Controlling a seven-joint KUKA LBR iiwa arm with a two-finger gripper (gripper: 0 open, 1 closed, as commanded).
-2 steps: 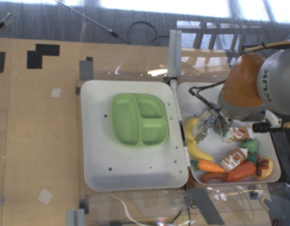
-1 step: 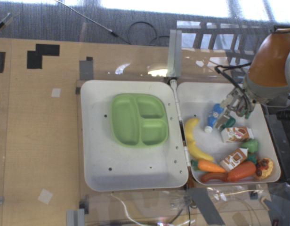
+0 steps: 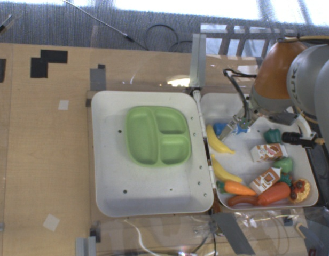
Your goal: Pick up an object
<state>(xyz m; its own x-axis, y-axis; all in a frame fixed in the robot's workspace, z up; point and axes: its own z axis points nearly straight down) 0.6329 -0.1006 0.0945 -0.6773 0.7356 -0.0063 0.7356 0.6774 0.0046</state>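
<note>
The right bin holds toy food. My gripper is low in its upper left part, just right of a small blue object and above a yellow banana. The blue object lies against the gripper's tip; I cannot see whether it is held. A second banana, an orange carrot, a red sausage and a red-orange pepper lie along the bin's front. Two small cartons sit in the middle.
Two green toys and a round red-and-yellow piece sit at the right bin's right side. The left bin bears a green divided plate. The grey arm with its orange band hangs over the right bin's far corner.
</note>
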